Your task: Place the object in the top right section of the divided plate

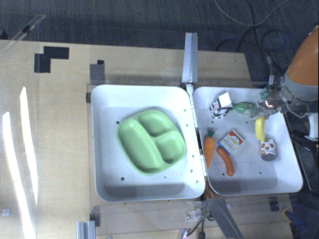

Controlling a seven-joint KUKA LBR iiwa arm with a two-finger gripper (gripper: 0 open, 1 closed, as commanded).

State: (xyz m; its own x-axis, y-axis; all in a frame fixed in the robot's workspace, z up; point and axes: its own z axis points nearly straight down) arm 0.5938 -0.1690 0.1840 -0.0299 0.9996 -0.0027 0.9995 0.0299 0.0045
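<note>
End effector (263,108) sits at the right bin's (294,180) 1 o'clock, just above the banana (259,128); grip state, you can't tell. Green plate (149,141) has nothing in it; placing not started.

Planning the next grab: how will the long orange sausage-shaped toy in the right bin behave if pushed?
The long orange sausage-shaped toy looks rounded and smooth, so it may roll sideways or slip. It lies flat, so tipping seems unlikely. Probably light, being small.

grey arm (299,86); orange band (305,63)
</note>
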